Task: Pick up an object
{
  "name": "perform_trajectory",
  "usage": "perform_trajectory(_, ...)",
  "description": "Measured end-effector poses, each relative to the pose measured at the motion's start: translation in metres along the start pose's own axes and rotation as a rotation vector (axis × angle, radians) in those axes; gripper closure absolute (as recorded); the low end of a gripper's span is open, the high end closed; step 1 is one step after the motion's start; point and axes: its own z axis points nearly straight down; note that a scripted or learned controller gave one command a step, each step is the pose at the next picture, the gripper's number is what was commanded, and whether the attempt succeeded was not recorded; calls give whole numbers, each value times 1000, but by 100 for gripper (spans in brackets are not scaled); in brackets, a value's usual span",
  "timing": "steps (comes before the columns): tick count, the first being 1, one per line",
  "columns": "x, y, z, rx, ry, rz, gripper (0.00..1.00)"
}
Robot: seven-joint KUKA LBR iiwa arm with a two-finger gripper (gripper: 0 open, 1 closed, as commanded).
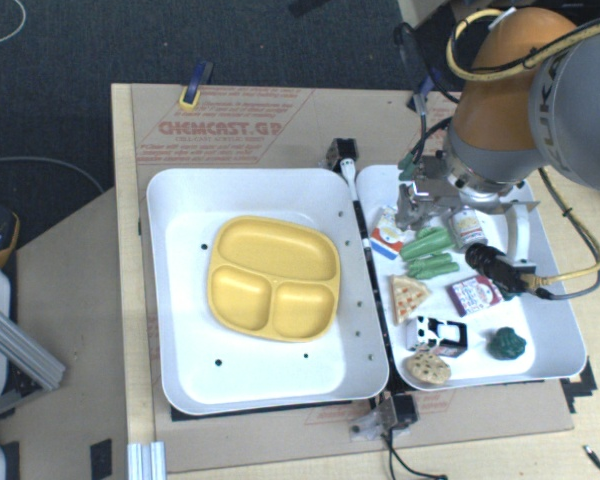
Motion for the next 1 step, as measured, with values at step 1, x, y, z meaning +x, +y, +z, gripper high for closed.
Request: perform_trajectory(1,8,9,-13,-8,-1,-3,100)
